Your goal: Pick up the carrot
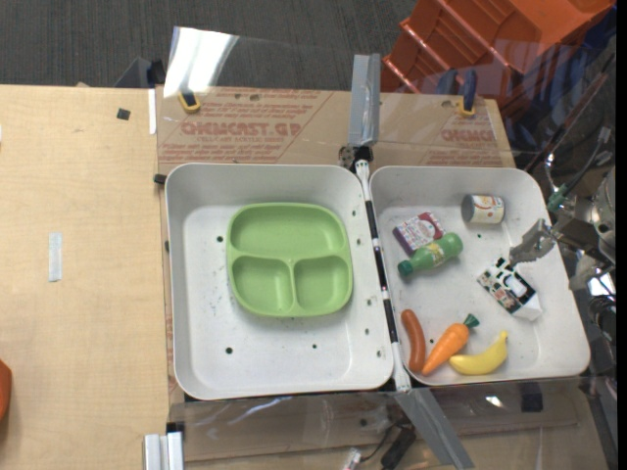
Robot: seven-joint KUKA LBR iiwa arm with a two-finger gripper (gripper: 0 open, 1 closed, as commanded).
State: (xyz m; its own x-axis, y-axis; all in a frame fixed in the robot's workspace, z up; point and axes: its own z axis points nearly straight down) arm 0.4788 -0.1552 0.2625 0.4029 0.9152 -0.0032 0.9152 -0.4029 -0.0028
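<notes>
In the camera view, two shallow white bins are sitting side by side on the table (78,262). The left bin (196,360) is holding a green divided plate (290,259), which is lying flat near the bin's middle with its three compartments facing up.

The right bin (558,355) is carrying the small items. The carrot (449,345) is lying in the near part of this bin, slanting with its green top pointing up and to the right. Its orange tip is resting just beside a red sausage (413,339), which is lying to its left close to the bin's left wall. A yellow banana (481,357) is lying just to the right of the carrot, and whether the two are touching is hard to tell. Further back, a green bottle (429,255) is lying on its side, touching a purple packet (417,229) behind it. A small pale can (484,209) is lying near the far right corner. A black-and-white carton (508,289) is lying tilted toward the right side of the bin.

The hand (532,244) is hanging at the right edge of the right bin, above and just beyond the carton, well apart from the carrot. Its thin metal fingers are pointing down and left; they are pinching nothing, and whether they are spread or pressed together cannot be told.
</notes>
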